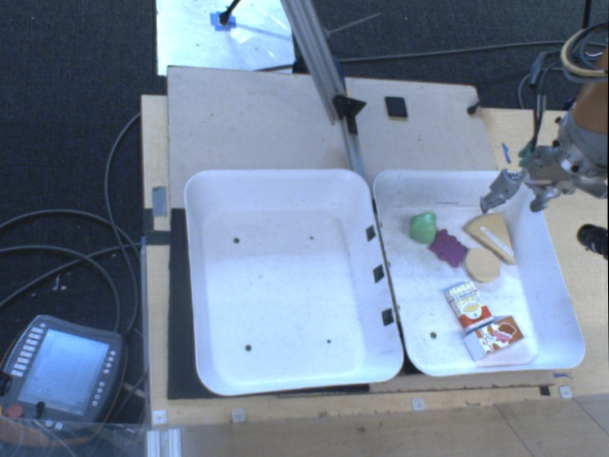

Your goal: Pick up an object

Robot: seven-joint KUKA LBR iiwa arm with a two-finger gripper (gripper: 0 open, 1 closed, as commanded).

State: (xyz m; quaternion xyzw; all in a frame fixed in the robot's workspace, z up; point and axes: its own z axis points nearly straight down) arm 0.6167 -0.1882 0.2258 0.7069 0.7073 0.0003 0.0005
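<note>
Over the far right rim of the right-hand shallow white plastic bin (561, 324), the tool (519, 194) hangs at the end of the grey arm with its orange band (588, 112), reaching in from the right. Two grey fingers (498, 192) point down and leftward with a gap between them and nothing in it — the tool looks released and empty, though the slant of the view makes the width of the gap hard to judge.

Just below and slightly left of the tool lies the nearest candidate, a tan wedge-shaped block with a pale stripe (491, 235); its long axis runs diagonally, from near the tool's tips down toward the front right. Touching the wedge's lower end is a round beige disc (482, 268). Farther left of the tool sit a purple lumpy toy (448, 248) and, beside it, a green rounded toy (423, 227). Well below the tool, toward the front of the bin, lie a small red-and-white printed packet (465, 304) and a second red-and-white packet with a brown picture (497, 336), near each other.

The left-hand white bin (205, 255), on the same bench (257, 122), is well away to the tool's left.

Judged from this, the grasp has not begun. The wedge is the likeliest target — the tool would need only a short drop, with the fingers set across the wedge's diagonal rather than along it. The bin wall close by the tool is the plain hazard.
</note>
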